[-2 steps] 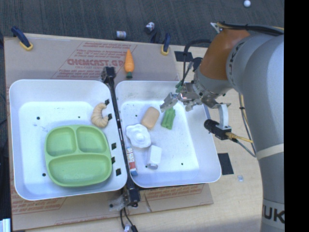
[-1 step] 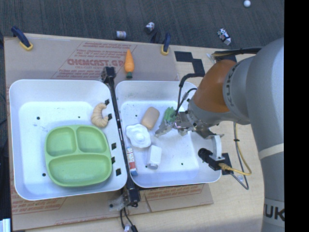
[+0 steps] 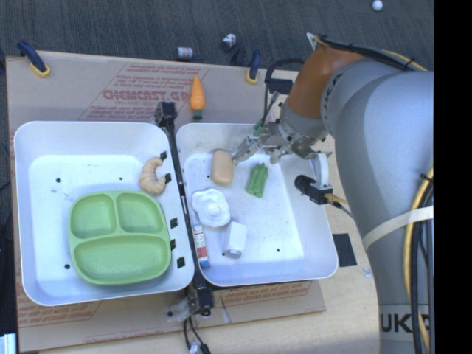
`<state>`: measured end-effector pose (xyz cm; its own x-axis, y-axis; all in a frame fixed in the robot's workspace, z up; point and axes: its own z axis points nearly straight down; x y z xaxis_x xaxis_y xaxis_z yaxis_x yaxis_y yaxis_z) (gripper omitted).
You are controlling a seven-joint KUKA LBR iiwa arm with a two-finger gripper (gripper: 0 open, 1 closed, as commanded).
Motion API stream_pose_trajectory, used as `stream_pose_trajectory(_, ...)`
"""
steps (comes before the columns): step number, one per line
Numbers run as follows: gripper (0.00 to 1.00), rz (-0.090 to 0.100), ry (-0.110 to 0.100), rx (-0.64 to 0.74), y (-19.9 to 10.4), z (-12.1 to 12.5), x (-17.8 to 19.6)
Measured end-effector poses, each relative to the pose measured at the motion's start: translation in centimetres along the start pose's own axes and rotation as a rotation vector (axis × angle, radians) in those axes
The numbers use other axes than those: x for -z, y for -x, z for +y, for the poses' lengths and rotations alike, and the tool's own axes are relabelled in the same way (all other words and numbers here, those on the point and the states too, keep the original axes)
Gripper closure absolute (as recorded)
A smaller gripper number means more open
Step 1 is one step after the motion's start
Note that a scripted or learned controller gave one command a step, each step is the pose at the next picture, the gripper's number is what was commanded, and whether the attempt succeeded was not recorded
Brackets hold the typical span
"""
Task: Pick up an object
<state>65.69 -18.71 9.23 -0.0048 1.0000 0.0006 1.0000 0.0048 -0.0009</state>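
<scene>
Green and ridged, the toy pickle point(image 3: 257, 179) lies in the right bin point(image 3: 310, 257), just below the gripper point(image 3: 259, 146). I cannot tell the gripper's state. It may miss and bump the tan bread point(image 3: 222, 167) beside the pickle.

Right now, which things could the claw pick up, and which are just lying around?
In play: claw, tan block, green piece, white fried-egg toy, white cup, tube.

Lying about: green divided plate, shrimp toy, carrot.

I see bins point(image 3: 44, 271) smooth white plastic, slight sheen. Green divided plate point(image 3: 118, 238) matt plastic. Table point(image 3: 110, 87) covered in printed brown cardboard. Arm point(image 3: 383, 124) satin grey.
</scene>
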Motion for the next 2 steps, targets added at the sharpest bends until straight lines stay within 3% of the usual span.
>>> stream_pose_trajectory(1, 1.00, 0.000, -0.001, 0.005, 0.0, 0.0, 1.1)
stream_pose_trajectory(2, 1.00, 0.000, 0.000, -0.001, -2.2, -6.3, 10.5)
